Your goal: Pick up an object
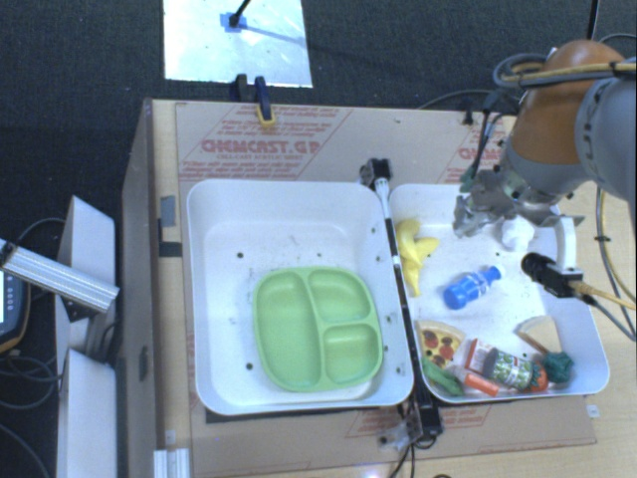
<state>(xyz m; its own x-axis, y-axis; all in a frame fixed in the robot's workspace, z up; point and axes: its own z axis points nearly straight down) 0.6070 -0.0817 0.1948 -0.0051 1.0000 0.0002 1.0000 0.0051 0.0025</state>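
My gripper [476,215] hangs over the back of the right bin [595,339], below the grey arm with its orange band [567,63]. A yellow banana toy [411,252] lies just left of it, against the divider. In front of the gripper, a small blue bottle [470,287] rests on its side in the middle of the bin. Along the front wall sit a pizza slice [440,345], a green-labelled bottle [503,366], an orange carrot [480,383], a bread wedge [539,334] and a dark green piece [558,366]. Nothing shows between the gripper's tips.
The left bin [229,217] holds a green divided plate [318,327] toward its front right. A black clamp [376,173] sits at the back of the divider between the bins. Cables [612,297] trail past the right bin's right side.
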